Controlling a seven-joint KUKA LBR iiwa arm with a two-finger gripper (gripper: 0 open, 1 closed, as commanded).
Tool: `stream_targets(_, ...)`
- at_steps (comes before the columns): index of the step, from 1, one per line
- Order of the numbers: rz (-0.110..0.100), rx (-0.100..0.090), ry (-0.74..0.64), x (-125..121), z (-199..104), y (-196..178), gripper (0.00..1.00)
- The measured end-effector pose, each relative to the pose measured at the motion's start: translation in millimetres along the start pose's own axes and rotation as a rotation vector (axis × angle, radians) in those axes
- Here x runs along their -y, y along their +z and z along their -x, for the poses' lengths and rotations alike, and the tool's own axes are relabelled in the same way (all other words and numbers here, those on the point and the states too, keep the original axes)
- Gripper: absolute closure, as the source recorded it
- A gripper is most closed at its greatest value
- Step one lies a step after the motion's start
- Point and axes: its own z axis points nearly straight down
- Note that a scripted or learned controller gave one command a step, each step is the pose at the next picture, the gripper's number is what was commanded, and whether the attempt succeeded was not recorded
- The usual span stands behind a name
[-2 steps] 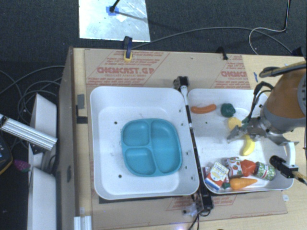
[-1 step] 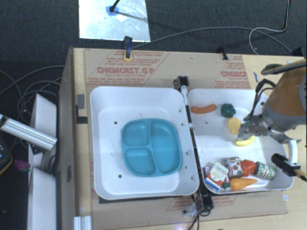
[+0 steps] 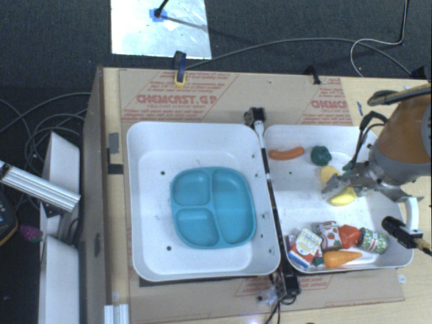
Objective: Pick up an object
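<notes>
In the right bin (image 3: 297,194) my gripper (image 3: 342,186) hangs low over two yellow pieces: a small round one (image 3: 328,174) just to its left and a larger one (image 3: 345,198) directly beneath its tip. It looks close to or touching the larger yellow piece, and the grip itself is hidden. The grey arm with its orange band (image 3: 405,137) comes in from the right edge. Farther back lie an orange sausage (image 3: 287,153) and a dark green lump (image 3: 320,155).
A heap sits along the right bin's front wall: a small carton (image 3: 306,241), a red can (image 3: 331,233), a red pepper (image 3: 349,235), a green bottle (image 3: 372,241) and a carrot (image 3: 341,256). The left bin (image 3: 152,181) holds a blue divided plate (image 3: 212,206).
</notes>
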Motion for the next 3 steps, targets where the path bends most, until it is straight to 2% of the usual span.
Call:
stream_targets(1, 0.002, 0.001, -0.001, -43, 21, 25, 0.0)
stream_targets(2, 0.013, 0.009, -0.003, -45, 23, 13, 1.0)
stream_targets(3, 0.013, 0.009, -0.003, -45, 23, 13, 0.0)
